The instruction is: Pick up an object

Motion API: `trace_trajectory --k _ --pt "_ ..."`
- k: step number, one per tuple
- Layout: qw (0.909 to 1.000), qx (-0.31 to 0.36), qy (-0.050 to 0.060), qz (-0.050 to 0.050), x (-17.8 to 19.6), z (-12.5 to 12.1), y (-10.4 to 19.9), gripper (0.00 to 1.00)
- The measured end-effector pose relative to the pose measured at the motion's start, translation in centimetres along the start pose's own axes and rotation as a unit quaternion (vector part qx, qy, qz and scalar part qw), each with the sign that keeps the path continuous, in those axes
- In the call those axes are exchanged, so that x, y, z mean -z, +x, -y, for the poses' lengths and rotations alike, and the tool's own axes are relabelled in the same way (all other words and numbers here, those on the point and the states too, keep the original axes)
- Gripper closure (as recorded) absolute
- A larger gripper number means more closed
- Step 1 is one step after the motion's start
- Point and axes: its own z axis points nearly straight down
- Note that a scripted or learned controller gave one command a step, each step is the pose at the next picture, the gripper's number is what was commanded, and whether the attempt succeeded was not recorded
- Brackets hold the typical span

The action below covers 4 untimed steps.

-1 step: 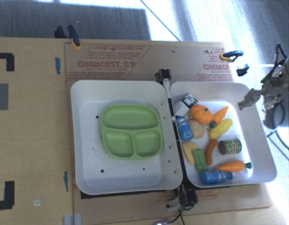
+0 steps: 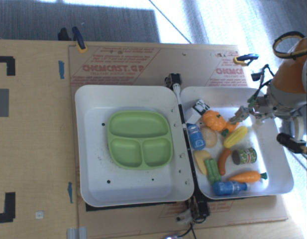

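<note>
toy food fills the right bin (image 2: 277, 183), all of it lying to the left of or below the gripper (image 2: 241, 114): an orange pumpkin-like piece (image 2: 214, 120) just left of it, a yellow corn cob (image 2: 235, 136) just below, then a small green-labelled can (image 2: 244, 156), a carrot (image 2: 248, 176) and two blue bottles (image 2: 196, 136) (image 2: 229, 187). whether the gripper is released or clenched cannot be told. far to its left, a green divided plate (image 2: 140, 139) sits in the left bin (image 2: 88, 133). the cardboard behind the gripper reads "chemcast gp" (image 2: 107, 67) in red.
</note>
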Motion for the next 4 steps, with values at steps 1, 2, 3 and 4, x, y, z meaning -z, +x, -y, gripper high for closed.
trace_trajectory --k 1,2,3,4 --pt "1.0 -0.002 -0.001 0.0 -0.4 3.4 4.5 0.0" --pt "1.0 -0.002 0.004 -0.001 -1.6 11.8 8.4 0.0" --pt "1.0 -0.003 0.002 0.002 -0.5 11.6 8.2 1.0" --pt "1.0 0.0 0.007 -0.003 13.3 12.6 17.6 1.0"
